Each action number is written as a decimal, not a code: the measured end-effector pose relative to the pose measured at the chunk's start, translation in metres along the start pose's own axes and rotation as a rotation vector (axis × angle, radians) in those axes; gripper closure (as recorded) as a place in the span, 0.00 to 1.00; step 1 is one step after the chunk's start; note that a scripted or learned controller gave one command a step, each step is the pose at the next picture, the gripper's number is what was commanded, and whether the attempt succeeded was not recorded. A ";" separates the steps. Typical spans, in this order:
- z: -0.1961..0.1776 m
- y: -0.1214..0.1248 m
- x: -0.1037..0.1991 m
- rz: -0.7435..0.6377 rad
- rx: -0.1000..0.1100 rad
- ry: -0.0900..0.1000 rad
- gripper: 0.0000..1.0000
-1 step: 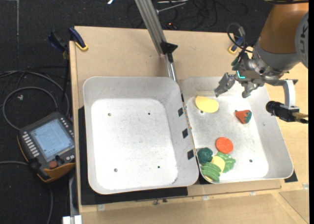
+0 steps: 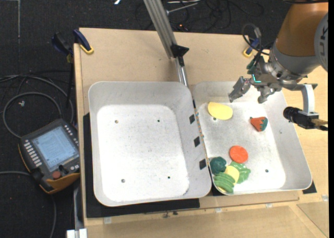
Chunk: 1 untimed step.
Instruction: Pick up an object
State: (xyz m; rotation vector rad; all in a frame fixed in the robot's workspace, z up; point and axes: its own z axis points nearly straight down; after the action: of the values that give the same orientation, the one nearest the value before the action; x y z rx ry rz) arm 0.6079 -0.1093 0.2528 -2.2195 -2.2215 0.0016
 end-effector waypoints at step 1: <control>0.043 -0.002 0.001 0.002 0.003 0.000 0.00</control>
State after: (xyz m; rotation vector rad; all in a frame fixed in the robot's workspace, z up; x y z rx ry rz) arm 0.6056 -0.1086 0.2094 -2.2200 -2.2182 0.0053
